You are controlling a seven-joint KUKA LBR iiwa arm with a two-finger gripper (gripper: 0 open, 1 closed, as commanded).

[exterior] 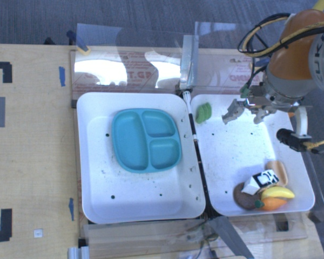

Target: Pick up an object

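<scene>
My gripper (244, 114) hangs over the back of the right bin (227, 161), its two grey fingers spread open with nothing between them. A small green leafy toy (204, 112) lies at the back left corner of that bin, to the left of the gripper. In the front right corner a pile of toy food sits together: a yellow banana (276, 192), an orange piece (274, 203), a brown piece (244, 198), a tan bun (278, 170) and a white block with a black mark (262, 181).
The left bin (92, 161) holds a blue divided plate (146, 140). A clear plastic wall (151, 63) with a metal post (188, 63) stands behind both bins. Yellow and black cables (259, 31) loop beside the arm's orange band (302, 42).
</scene>
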